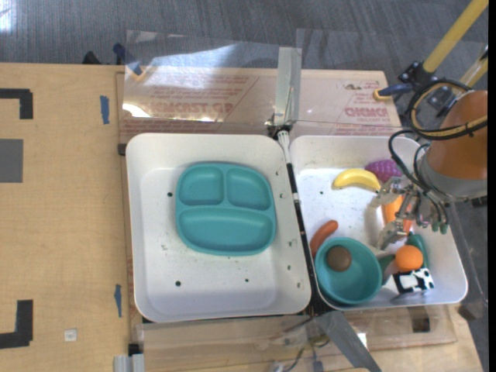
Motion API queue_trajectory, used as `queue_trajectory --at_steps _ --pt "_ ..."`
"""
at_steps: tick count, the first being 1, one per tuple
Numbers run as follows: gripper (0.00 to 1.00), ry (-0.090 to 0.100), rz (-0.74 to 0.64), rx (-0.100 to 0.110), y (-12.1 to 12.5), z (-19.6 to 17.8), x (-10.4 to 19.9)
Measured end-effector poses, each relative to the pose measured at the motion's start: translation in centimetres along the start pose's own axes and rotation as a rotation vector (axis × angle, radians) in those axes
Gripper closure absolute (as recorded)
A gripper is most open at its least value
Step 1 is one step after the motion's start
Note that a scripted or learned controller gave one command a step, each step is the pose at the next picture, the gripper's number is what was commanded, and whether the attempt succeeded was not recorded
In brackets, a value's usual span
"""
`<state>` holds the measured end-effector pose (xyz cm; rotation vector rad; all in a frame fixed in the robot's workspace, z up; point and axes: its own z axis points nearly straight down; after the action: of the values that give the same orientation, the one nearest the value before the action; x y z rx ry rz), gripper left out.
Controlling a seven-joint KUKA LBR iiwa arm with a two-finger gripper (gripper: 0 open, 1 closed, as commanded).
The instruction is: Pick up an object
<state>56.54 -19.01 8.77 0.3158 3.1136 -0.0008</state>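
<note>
Sitting at the near edge of the right bin point(459, 273), a glossy teal bowl point(349, 273) is holding a small brown ball point(339, 259), and a black-and-white toy block point(412, 283) is lying just beside it toward the bin's near right corner. An orange round fruit point(408, 257) is resting above that block, and a red chili-shaped piece point(323, 234) is leaning by the bowl's far rim. A smooth yellow banana point(356, 179) is lying toward the far edge, with a bumpy purple bunch of grapes point(382, 167) next to it. The gripper point(401, 225) is hanging over the bin's right side above the orange fruit; whether its metal parts are spread or pinching anything cannot be told. A teal plate point(226, 208) with three compartments is filling the middle of the left bin point(147, 231). Red print on the cardboard point(194, 99) beyond the bins is too blurred to read.
</note>
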Motion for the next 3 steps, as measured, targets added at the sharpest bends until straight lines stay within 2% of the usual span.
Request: queue_trajectory --at_steps 1,2,3 --pt "1.0 -0.007 -0.002 0.001 0.1 -1.1 -0.3" --pt "1.0 0.003 0.291 0.001 5.5 -14.3 -4.9" --pt "1.0 0.025 0.167 0.002 6.4 -2.0 1.2"
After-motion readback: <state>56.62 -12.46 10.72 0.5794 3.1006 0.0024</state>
